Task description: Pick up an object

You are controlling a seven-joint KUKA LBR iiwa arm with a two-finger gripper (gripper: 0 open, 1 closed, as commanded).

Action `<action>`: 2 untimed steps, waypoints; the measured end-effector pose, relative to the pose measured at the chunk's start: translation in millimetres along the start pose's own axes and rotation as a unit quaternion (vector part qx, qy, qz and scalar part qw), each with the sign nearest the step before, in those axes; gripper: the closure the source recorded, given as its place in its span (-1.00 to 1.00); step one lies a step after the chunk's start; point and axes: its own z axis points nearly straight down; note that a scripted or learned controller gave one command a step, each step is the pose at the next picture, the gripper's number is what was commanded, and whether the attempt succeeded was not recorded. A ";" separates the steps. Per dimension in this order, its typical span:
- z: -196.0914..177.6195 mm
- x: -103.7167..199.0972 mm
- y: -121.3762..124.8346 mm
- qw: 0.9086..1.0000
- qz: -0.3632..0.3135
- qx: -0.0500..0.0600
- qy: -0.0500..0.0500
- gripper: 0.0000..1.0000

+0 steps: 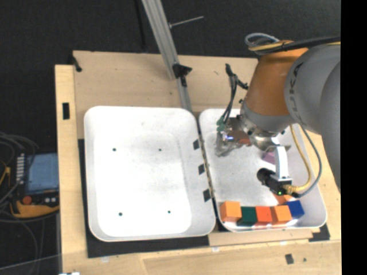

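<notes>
We see the arm (298, 79) entering from three o'clock over the right bin (241, 171). Its gripper (225, 145) hangs at the bin's ten o'clock (we cannot tell its state). The blocks (261, 212) line the six o'clock wall, well apart from it.

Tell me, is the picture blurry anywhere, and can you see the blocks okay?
In the camera view, the claw is smeared and hard to read, with a small bluish-white glint beside it; the coloured blocks along the right bin's near edge look sharper; the left bin is evenly lit, showing faint grey smudges and no strong glare.
</notes>
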 end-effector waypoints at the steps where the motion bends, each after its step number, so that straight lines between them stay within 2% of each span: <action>1: 3.5 47.9 11.8 1.000 -0.001 0.000 0.000 1.00; 2: -4.3 92.9 28.6 1.000 -0.001 -0.001 0.001 1.00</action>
